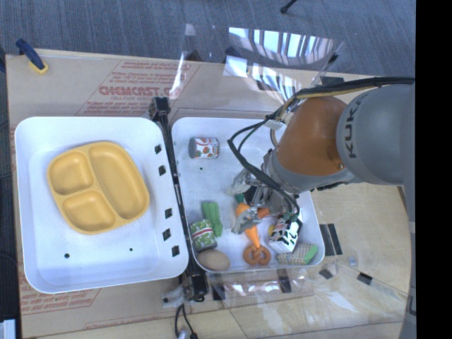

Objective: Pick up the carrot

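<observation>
Two bins sit side by side on the tabletop [106, 83]. A divided plate [97, 186] lies in the left bin [28, 260]. The right bin [185, 182] holds a can [203, 147] at the back and the carrot [253, 234] near the front.

Over on the left, a white bin [28, 189] carries a yellow plate [97, 186] with three compartments, lying flat near the bin's middle. Beside it, the right-hand bin [185, 182] is busy: a small can [204, 147] lies on its side near the far wall, a green piece [211, 218] sits toward the centre, and just below it there's a second small can with a green and red label [203, 234]. A brownish potato-like lump [213, 260] rests at the near edge, a pretzel [256, 255] close by, and a black-and-white item [284, 236] next to that. A blue-and-yellow clamp [31, 56] perches on the bench's far left corner.
</observation>
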